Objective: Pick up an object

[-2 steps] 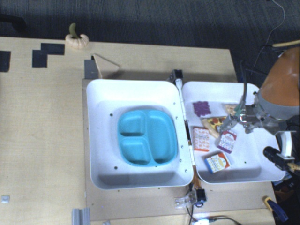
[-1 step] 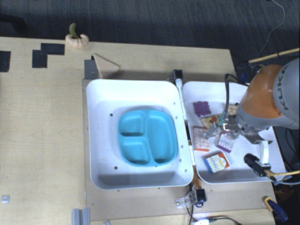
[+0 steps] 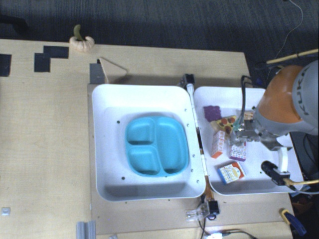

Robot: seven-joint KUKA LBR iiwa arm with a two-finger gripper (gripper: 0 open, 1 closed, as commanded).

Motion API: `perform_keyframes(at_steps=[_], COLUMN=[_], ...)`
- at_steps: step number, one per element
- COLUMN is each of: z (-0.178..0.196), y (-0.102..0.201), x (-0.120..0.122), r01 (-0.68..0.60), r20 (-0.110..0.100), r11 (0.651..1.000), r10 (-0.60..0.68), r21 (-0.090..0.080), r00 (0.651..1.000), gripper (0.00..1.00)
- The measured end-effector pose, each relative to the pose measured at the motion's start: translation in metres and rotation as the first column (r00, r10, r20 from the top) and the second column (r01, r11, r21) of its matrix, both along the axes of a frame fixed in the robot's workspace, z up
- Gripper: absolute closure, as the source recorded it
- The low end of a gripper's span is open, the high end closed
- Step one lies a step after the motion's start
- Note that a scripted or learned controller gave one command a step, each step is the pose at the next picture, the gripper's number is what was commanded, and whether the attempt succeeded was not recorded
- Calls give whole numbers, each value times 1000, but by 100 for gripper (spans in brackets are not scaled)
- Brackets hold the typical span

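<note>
I see two shallow white bins side by side. The left bin holds a blue divided tray, lying flat in its middle. The right bin holds a purple block toward its far wall, an orange-and-white packet, a purple-and-white packet, and a small yellow-and-orange box near the front wall. The orange-and-white packet's long axis runs front to back, leaning slightly. The gripper is over the right bin, just behind the purple-and-white packet. I cannot tell how far it is open or whether it grips anything.
</note>
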State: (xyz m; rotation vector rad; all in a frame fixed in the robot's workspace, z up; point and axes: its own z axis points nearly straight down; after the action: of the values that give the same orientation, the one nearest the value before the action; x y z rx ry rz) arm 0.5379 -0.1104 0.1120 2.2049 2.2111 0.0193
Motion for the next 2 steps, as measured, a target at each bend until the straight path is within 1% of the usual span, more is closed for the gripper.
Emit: perform_keyframes(at_steps=[1,2], z=[74,92], y=[82,36], x=[61,15], r01=[-3,0], r20=[-18,-20], r11=[1000,1000], r10=[3,1], r21=[6,4], r00=[1000,1000], gripper=[100,100])
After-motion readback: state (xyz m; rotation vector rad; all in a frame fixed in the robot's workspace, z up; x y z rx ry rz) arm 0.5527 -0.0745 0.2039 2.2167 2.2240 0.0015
